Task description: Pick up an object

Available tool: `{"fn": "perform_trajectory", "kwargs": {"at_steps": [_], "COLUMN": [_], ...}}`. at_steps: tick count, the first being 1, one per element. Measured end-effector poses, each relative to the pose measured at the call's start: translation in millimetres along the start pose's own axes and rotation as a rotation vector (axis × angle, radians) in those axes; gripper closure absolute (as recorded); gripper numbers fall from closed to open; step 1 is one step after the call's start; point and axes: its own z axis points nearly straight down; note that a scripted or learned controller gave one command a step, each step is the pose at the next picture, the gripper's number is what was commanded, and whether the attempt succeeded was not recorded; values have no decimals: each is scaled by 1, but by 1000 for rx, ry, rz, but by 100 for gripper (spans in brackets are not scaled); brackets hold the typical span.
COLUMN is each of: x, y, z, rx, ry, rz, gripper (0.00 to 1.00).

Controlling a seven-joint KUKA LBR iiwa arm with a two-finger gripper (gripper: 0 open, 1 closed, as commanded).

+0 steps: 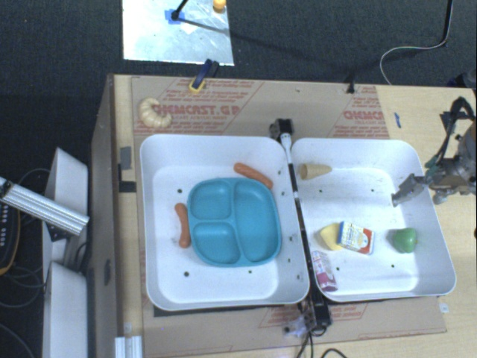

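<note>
- In the right bin [428,200] I see several loose things to pick from: a green ball-like piece [404,239] near the right wall, a small carton [355,236] with a red and yellow label beside a yellow lump [329,236], a pale cone [314,171] near the top left corner, and a pink wrapped item [323,270] against the divider.
- My end effector [406,190] sits at the right bin's right edge, above the green piece and apart from it; nothing is visibly between its fingers, and I cannot tell whether they are spread or pressed together.
- The left bin [160,200] holds a blue divided plate [232,221], with one sausage [253,174] just above it and another sausage [182,224] just to its left.
- On the bench [246,103] behind the bins lie a pale curled object [154,112] and a blue and yellow tool [203,76].
</note>
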Motion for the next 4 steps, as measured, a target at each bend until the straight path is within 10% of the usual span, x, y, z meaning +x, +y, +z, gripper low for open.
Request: {"fn": "perform_trajectory", "kwargs": {"at_steps": [1,2,3,4], "x": [43,87,86,86], "y": [42,11,12,13], "z": [100,156,145,135], "rx": [3,0,-4,-6], "ry": [1,1,1,1], "rz": [0,0,0,-1], "gripper": [0,0,100,100]}}
